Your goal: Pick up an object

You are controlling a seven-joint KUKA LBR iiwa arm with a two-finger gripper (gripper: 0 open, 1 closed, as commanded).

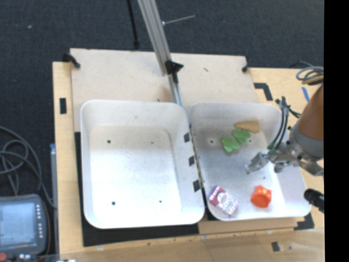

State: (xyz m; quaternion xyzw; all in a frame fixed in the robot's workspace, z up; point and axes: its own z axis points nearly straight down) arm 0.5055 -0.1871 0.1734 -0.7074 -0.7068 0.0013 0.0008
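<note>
Nearest you, the pink packet (pixel 223 201) lies below-left of the jaws (pixel 260 161); orange cup (pixel 262 196) just below them; they look spread, pinching nothing; approach step, so descend onto the cup.

Honestly can't read a single word anywhere from up here. The small pink-and-white printed packet (pixel 223 201) in my right-hand white bin (pixel 283 212) has some pattern on it, way too blurry to make out. The grey screen box (pixel 20 226) is unreadable too.
</note>
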